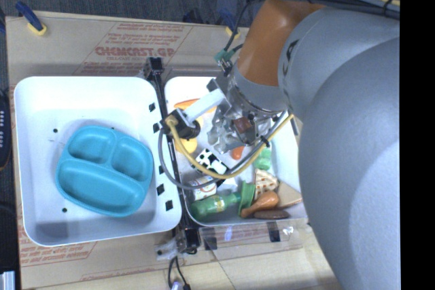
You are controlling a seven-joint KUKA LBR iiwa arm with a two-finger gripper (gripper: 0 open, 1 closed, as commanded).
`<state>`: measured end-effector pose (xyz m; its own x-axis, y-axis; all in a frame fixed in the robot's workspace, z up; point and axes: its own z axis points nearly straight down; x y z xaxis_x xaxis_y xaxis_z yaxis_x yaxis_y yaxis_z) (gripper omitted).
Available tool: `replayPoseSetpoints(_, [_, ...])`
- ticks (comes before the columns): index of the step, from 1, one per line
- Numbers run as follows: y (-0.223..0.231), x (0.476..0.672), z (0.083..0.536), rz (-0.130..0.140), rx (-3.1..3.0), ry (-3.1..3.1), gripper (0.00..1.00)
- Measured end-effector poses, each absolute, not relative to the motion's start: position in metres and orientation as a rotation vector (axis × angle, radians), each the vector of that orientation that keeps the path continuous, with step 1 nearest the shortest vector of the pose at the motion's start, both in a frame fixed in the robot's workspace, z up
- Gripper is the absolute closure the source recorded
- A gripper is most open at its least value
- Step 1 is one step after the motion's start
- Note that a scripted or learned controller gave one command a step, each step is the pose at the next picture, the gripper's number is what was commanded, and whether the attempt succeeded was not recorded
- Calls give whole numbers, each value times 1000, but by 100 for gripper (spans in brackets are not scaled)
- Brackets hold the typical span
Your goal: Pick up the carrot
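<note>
The carrot (261, 202) lies at the near end of the right bin (289, 156), an orange tapered piece with a green top (245, 196) pointing left, resting among other toy food. Just beside it on the left is a green bottle-like item (216, 205), and a dark brown piece (272, 214) lies along its near side. A tan, bread-coloured piece (266, 181) sits just beyond it, and a pale green item (264, 158) stands a little farther in.

The gripper (231, 132) hangs over the middle of the right bin, well above and beyond the carrot, apart from it; whether it is released or clenched cannot be told, as the wrist and cables hide its tips. A small orange bit (236, 153) shows right under it. A black-and-white checked tag (211, 160) and a yellow cable (178, 136) hang on its left side.

The left bin (34, 146) holds a blue divided plate (104, 170). Both bins sit on the cardboard-covered desk (102, 44).
</note>
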<state>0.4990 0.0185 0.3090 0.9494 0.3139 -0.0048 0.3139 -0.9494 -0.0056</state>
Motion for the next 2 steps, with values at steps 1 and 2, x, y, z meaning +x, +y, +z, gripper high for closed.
replayPoseSetpoints(1, [-85, 512, 265, 22, -3118, -344, 100])
replayPoseSetpoints(2, [-9, 497, 188, 25, -3103, -421, 100])
